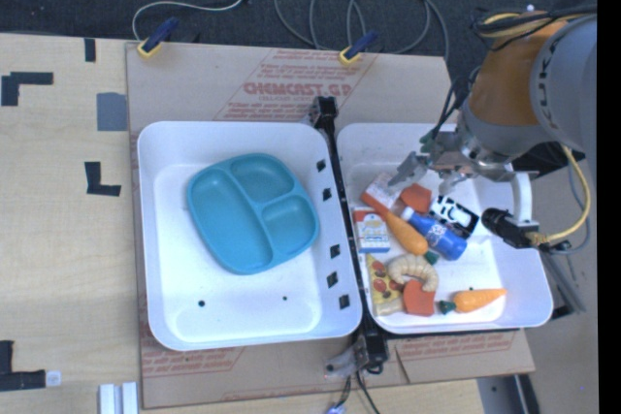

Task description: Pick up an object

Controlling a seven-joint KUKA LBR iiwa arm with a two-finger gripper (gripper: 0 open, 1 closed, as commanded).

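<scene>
Toy food fills the right-hand bin point(539, 291) on your table: an orange carrot point(477, 299), a blue bottle point(439, 237), a shrimp point(415, 270) and a red block point(415, 198), all right of the blue divided tray point(254, 211) lying in the left bin point(155, 238). Your pincer point(434, 168) hangs just above the red block, fingers spread open, gripping nothing.

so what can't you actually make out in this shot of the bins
- Gripper in the camera view: too small and blurred to tell its opening, or whether it touches the red piece below it.
- Toy food pile: the flat printed cards lie partly under the orange carrot; print unreadable.
- Right bin: far corner hidden by the arm.
</scene>
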